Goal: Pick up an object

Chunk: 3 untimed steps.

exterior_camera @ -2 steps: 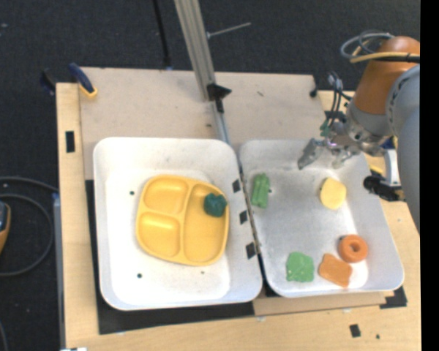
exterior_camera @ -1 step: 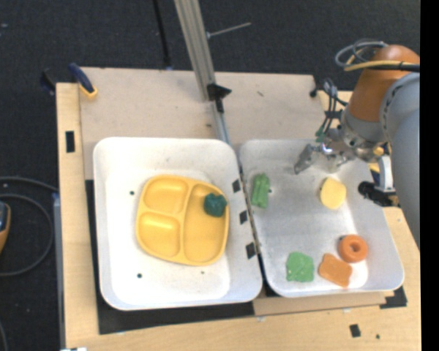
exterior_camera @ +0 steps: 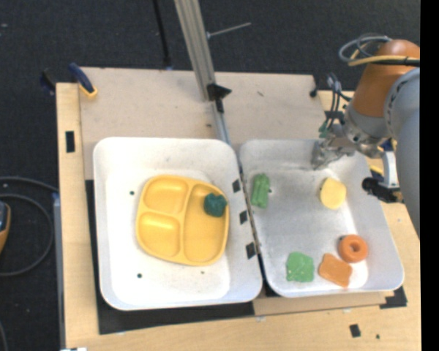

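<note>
The right bin point(exterior_camera: 293, 159) holds several objects: a light green piece point(exterior_camera: 260, 191) at its left wall, a pale yellow lump point(exterior_camera: 333, 193), an orange ring point(exterior_camera: 353, 248), an orange block point(exterior_camera: 335, 270) and a green block point(exterior_camera: 300, 267). My gripper point(exterior_camera: 323, 155) hangs over the bin's far right part, just up and left of the yellow lump, with nothing visible between its fingers. In the left bin point(exterior_camera: 117, 159) lies a yellow divided tray point(exterior_camera: 168, 225) with a dark green object point(exterior_camera: 215, 205) on its right compartment.
A slanted aluminium post point(exterior_camera: 197, 42) rises behind the bins' shared edge. The arm point(exterior_camera: 380, 86) enters from the right over the right bin's far corner. Bare wooden bench point(exterior_camera: 146, 101) lies behind both bins.
</note>
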{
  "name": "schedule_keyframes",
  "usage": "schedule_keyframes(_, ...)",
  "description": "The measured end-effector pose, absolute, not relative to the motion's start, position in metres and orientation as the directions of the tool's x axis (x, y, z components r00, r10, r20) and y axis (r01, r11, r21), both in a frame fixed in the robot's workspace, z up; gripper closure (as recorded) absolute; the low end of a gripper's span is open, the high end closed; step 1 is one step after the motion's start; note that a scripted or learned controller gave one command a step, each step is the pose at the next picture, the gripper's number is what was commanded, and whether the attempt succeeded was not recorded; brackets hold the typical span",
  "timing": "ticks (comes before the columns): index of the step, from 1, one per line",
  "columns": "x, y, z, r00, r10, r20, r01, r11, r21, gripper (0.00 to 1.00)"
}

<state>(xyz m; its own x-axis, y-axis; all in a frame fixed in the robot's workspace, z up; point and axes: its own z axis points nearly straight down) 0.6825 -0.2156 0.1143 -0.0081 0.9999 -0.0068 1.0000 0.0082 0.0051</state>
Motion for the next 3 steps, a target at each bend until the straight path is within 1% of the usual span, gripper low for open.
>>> schedule_keyframes(1, 0.687, -0.223, 0.162, -0.003, 1.0, -0.003, 1.0, 0.003, 0.007, 1.0)
schedule_keyframes(2, 0.685, -0.218, 0.225, -0.005, 1.0, -0.003, 1.0, 0.005, 0.008, 1.0)
schedule_keyframes(3, 0.686, -0.219, 0.249, -0.006, 1.0, -0.002, 1.0, 0.007, 0.005, 1.0)
